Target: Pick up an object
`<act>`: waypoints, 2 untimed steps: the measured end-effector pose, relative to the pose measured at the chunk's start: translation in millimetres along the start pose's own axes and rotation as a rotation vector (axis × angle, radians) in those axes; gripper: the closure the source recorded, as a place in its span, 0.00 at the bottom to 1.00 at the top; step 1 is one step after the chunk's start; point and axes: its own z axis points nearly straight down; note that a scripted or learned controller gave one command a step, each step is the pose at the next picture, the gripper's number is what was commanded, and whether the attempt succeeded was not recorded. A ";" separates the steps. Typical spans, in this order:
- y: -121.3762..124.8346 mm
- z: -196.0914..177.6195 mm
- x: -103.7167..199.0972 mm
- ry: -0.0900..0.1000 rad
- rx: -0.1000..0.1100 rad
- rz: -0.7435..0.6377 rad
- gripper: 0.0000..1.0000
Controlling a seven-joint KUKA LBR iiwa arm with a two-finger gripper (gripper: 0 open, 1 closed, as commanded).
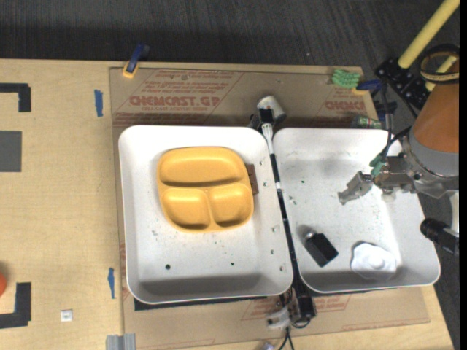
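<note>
Gripper [355, 188] over right bin [332, 148], fingers apart, nothing between them. Black block [319, 247] and white object [372, 259] lie at that bin's near edge, well apart from gripper. Yellow divided tray [206, 187] in left bin [146, 224]. Cardboard sheet [182, 93] under both.

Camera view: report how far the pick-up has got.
Done: the arm has reached in over the right bin, and the gripper hangs above its bare middle. In hand: nothing visible between the fingers. Left: the whole pick. The black block and the white object lie at the right bin's front, and the yellow divided tray lies in the left bin.
</note>
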 end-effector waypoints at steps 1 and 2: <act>-7.8 129.4 21.1 0.000 0.000 0.136 0.00; -7.1 119.6 21.2 0.000 -0.003 0.138 1.00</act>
